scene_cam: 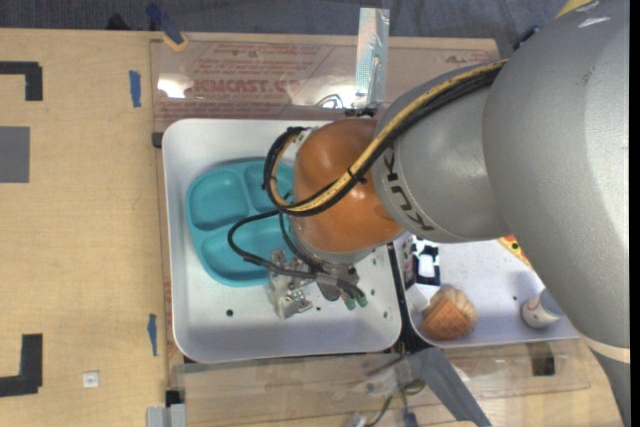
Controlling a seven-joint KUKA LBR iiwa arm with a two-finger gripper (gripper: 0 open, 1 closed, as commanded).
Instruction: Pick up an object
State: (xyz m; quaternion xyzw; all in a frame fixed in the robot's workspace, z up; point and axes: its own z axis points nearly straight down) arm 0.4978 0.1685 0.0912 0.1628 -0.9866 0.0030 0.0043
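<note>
Gripper (300,293) sits lower centre; I can't tell its state; turquoise tray (232,225) lies just upper-left.

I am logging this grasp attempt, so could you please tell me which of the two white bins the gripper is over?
The gripper is over the left bin, the one holding the turquoise divided tray; the right bin holds the tan ridged object.

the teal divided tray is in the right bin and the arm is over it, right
Not quite. The camera view shows the teal divided tray in the left bin, not the right one. The arm does reach over it, its orange band covering the tray's right side.
</note>
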